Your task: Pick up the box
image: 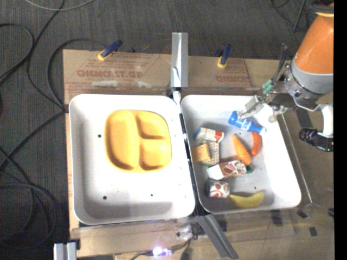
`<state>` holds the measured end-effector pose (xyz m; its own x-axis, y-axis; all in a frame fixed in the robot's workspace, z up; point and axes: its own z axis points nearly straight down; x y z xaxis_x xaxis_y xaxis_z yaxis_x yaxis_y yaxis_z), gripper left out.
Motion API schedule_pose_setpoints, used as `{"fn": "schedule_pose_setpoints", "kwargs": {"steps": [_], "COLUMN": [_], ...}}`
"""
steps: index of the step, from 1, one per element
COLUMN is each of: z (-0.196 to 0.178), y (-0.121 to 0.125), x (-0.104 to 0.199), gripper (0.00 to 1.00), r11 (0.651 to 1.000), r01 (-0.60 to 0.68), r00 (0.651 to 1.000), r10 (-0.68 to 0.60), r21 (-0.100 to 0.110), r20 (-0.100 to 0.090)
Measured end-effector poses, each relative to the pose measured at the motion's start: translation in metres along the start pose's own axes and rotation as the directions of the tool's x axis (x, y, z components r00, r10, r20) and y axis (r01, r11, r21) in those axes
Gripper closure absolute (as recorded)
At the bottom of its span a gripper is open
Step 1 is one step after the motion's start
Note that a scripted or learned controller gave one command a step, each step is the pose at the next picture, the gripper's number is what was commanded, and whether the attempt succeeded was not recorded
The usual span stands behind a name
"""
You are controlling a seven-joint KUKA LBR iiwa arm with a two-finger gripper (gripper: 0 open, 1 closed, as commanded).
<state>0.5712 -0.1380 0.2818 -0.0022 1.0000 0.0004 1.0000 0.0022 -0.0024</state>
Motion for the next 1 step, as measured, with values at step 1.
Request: {"fn": "schedule_pose_setpoints", "kwargs": {"steps": [1], "z": [0.1703], "y": [0.0294], "x": [0.0372], "gripper": [0.00], "r11": [0.990], "r01": [-0.144], "r00": [0.990], "r10": [0.144], "r21": [0.000], "r20": [0.000]}}
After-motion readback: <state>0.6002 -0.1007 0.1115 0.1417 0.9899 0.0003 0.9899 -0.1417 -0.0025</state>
